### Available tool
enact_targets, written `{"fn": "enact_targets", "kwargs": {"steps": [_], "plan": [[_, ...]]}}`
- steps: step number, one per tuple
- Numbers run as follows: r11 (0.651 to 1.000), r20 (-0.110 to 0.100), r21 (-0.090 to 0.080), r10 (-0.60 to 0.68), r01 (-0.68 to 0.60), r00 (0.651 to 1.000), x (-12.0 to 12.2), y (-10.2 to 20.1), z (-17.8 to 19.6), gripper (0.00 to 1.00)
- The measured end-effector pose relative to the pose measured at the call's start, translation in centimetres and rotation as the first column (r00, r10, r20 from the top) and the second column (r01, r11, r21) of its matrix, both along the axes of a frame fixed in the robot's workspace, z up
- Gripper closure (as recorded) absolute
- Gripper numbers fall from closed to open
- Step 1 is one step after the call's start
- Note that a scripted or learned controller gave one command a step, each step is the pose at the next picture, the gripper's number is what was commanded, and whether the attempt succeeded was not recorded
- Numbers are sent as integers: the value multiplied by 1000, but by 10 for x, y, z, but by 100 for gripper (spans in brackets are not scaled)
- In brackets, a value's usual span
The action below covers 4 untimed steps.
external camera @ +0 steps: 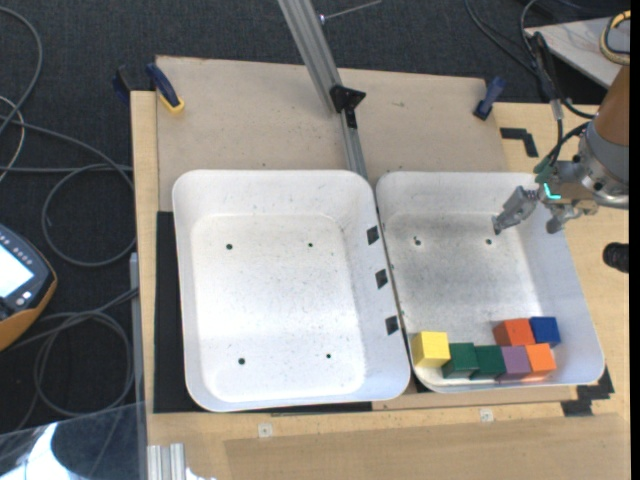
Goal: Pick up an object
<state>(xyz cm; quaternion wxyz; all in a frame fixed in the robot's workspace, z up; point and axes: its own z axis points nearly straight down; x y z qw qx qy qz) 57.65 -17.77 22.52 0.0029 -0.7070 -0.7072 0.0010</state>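
Note:
Several small coloured blocks lie bunched in the front right corner of the right bin: a yellow block, a green block, a purple block, an orange block, a red block and a blue block. My gripper hangs over the back right part of that bin, well behind the blocks. Its fingers are spread open with nothing between them.
The left bin lies beside the right one, with black clips along the shared wall. A slanted metal rail rises from behind the bins. Blue clamps hold the board's back corners.

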Motion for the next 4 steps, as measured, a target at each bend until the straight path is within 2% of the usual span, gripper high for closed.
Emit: {"fn": "enact_targets", "kwargs": {"steps": [1, 2, 3, 4], "plan": [[1000, 5, -1, 1, -1, 1000, 1, 0, 3, 0], [1000, 0, -1, 0, 0, 1000, -1, 5, -41, 0], [1000, -2, 0, 0, 0, 1000, 1, 5, -104, 0], [1000, 1, -1, 0, 0, 1000, 0, 5, -127, 0]]}}
